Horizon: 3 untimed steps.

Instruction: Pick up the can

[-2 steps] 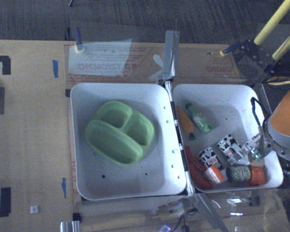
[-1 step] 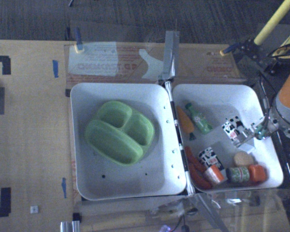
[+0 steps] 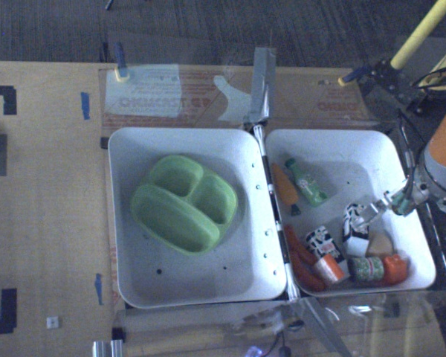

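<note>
- I see two white bins side by side on the bench; the left bin [image 3: 126, 199] holds a green divided tray [image 3: 183, 203] lying flat near its middle.
- The right bin [image 3: 342, 143] holds the clutter, mostly along its near and left sides.
- The can [image 3: 368, 268] lies on its side near the right bin's front edge, with a green and red label, touching an orange-red piece [image 3: 396, 268] on its right.
- Just left of the can sits a small cup [image 3: 329, 268] with a red band, and beside that a long red item [image 3: 301, 259] against the bin's left wall.
- A black-and-white patterned toy [image 3: 320, 239] sits just behind the cup.
- Further back, a carrot [image 3: 285, 187] and a green bottle [image 3: 306, 182] lie side by side, both tilted.
- The arm [image 3: 440, 155] comes in from the right, and its gripper [image 3: 366, 216] hangs over the right bin, behind the can and apart from it.
- I can't tell how far the claw is open; the picture is too blurred there, and I see nothing clearly held in it.
</note>
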{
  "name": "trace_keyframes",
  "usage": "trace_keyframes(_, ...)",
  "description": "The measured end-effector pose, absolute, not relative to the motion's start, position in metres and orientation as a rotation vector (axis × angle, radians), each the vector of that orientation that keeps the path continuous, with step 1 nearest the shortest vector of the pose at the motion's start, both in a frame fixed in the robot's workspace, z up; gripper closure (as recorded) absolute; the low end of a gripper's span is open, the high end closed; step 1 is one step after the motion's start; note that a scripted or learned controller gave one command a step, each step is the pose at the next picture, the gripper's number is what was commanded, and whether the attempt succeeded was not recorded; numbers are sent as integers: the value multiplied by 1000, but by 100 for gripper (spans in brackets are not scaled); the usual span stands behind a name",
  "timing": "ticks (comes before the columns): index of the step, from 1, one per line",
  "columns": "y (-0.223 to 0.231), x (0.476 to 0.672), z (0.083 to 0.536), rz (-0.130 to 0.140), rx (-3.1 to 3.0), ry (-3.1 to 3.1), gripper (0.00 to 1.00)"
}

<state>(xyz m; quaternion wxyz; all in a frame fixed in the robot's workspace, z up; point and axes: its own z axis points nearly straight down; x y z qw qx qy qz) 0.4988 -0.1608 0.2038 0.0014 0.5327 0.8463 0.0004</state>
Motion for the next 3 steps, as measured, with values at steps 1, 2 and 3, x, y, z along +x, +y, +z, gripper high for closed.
trace_keyframes(1,-146,494,117,23,1738,2570,0)
trace_keyframes(2,-89,518,185,2,1467,2774,0)
trace_keyframes(3,-118,570,98,2,1296,2858,0)
